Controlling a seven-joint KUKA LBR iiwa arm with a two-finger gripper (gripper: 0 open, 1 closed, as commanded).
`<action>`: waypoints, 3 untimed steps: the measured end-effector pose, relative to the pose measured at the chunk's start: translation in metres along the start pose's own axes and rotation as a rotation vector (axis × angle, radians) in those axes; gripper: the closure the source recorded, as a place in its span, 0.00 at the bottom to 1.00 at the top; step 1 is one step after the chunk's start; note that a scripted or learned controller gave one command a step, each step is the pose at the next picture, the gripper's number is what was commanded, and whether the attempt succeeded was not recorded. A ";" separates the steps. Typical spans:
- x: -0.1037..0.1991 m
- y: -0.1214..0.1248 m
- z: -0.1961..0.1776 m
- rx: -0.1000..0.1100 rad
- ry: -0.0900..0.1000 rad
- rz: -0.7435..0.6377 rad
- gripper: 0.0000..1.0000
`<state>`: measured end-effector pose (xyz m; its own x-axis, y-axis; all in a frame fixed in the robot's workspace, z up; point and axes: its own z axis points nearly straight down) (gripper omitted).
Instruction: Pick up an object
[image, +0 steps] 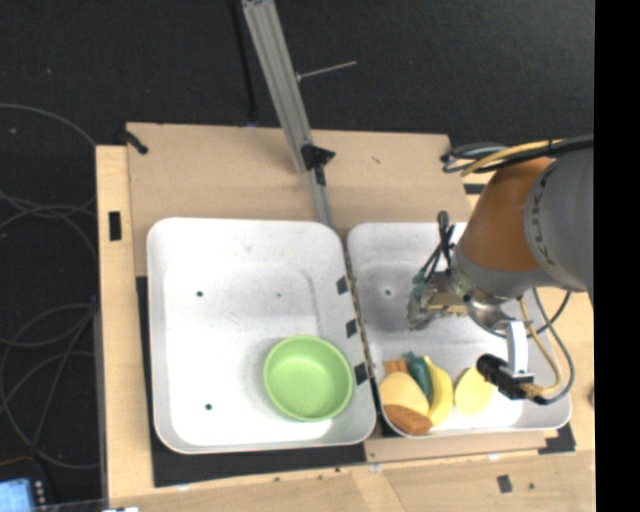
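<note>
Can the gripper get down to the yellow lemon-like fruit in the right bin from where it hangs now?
Probably yes: the gripper hangs over the same bin, and the yellow fruit lies uncovered near the front wall.

The wrist hides the right bin (385, 262) partly.

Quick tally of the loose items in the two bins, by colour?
Green: 2, the bowl in the left bin and a small dark green piece in the right bin
Yellow: 2, a front-centre piece and a rounded one
Orange-brown: 1, a rounded item
Total: 5
</note>
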<state>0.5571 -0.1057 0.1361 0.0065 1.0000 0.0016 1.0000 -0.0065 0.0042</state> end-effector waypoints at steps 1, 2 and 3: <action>0.001 0.008 -0.062 -0.004 -0.003 -0.010 1.00; 0.001 0.012 -0.122 0.002 -0.003 -0.009 1.00; 0.000 0.013 -0.141 0.001 -0.001 -0.013 1.00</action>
<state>0.5700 -0.1057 0.2775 -0.0061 1.0000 0.0004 1.0000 0.0061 0.0032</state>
